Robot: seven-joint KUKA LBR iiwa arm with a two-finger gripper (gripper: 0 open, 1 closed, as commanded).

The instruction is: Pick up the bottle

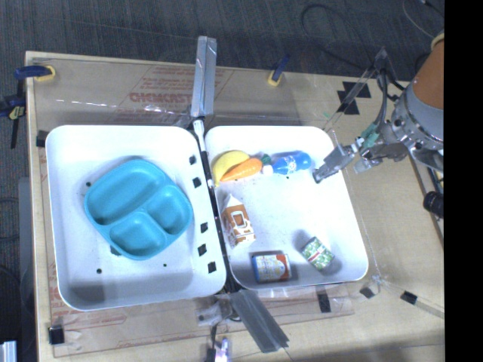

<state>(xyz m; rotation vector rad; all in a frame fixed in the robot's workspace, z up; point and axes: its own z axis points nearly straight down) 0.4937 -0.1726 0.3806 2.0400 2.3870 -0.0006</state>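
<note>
Step in hand: approach. The claw [323, 173] hangs at the right bin's [355, 225] right wall, near that bin's far right corner, and just beside the bottle [290, 162] without touching it. Nothing lies between its fingers. Whether those fingers stand apart or together cannot be told at this scale, since the tip reads as one dark wedge.

Location of the bottle: it lies on its side on the floor of the right bin, close to the far wall, roughly midway along it. It is a blue bottle with a white cap.

Orientation: its long axis runs nearly parallel to the bin's far wall, with a slight tilt. The capped end points toward the divider between the two bins; the base points toward the right wall and the claw. The cap touches, or nearly touches, the orange carrot-shaped toy [243, 170], which lies against a yellow banana-shaped toy [228, 160].

Judgement on the next move: the claw needs to travel a short way toward the divider until it is over the bottle's mid-body, turn so the fingers straddle the short axis, then descend and shut. A grip at the base end risks the bottle swinging out; a grip too near the cap risks catching the orange toy.

Other contents of the right bin, near its front edge, are well apart from the bottle.
</note>
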